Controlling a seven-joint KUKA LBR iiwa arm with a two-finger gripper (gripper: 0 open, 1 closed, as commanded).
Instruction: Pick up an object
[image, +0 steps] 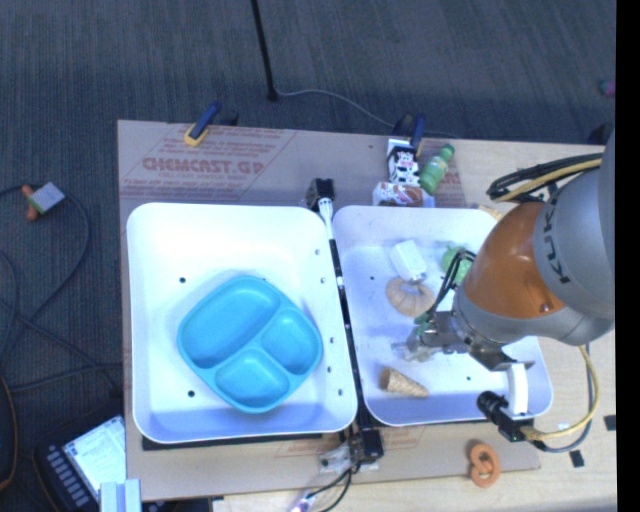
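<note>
While the left bin (150, 300) holds a blue tray (250, 342), the right bin (365, 300) holds a cone (401, 381), shell (409, 295), perhaps a white block (408, 260); end effector (425, 338) state unclear.

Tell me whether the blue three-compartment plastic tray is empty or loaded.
Empty: all three compartments of the blue three-compartment plastic tray show bare blue plastic.
</note>
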